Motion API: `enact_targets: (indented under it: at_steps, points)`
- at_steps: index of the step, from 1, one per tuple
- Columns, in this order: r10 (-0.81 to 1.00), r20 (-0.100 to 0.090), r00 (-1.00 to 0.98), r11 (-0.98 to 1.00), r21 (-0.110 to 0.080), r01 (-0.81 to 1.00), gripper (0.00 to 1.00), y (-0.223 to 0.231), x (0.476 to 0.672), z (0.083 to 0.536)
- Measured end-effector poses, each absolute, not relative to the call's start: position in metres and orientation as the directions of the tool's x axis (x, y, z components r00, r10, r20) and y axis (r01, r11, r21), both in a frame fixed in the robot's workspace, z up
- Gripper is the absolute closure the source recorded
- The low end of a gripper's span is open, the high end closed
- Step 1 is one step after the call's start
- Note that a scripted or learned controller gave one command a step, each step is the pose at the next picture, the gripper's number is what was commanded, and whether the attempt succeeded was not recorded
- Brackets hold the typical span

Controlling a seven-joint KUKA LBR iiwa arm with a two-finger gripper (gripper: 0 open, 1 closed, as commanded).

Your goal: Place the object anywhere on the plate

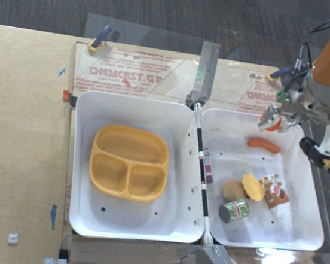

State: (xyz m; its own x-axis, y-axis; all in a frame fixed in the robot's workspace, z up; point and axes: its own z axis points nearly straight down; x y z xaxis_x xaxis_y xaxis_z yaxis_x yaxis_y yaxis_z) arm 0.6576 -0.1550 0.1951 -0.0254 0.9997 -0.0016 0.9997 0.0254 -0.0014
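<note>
Jaws' state unclear; gripper (pixel 273 120) hovers just above sausage (pixel 263 145), right bin (pixel 307 195). Can (pixel 234 210), potato (pixel 234 189) well below sausage. Plate (pixel 129 162) far left of it.

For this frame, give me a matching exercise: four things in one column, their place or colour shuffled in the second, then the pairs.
Things:
1. plate
2. sausage
3. can
4. gripper

Descriptions:
A. lying on its side, green and red, nearest the right bin's front edge
B. yellow, three compartments, in the left bin
C. above the right bin's far end
D. orange-red, lying near the right bin's far end

Pairs: 1-B, 2-D, 3-A, 4-C
</note>
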Motion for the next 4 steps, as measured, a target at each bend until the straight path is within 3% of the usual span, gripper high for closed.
enact_targets:
  at_steps: [1, 2, 3, 4]
  points:
    - [0.986, 0.001, -0.166, 0.166, -0.002, 0.986, 1.0, -0.092, 0.623, 0.236]
    - [0.939, 0.001, -0.345, 0.345, -0.002, 0.939, 1.0, -0.022, 0.616, 0.254]
    - [0.95, 0.001, -0.312, 0.312, -0.003, 0.95, 1.0, 0.037, 0.591, 0.234]
    - [0.954, 0.001, -0.299, 0.299, -0.005, 0.954, 1.0, 0.135, 0.583, 0.204]
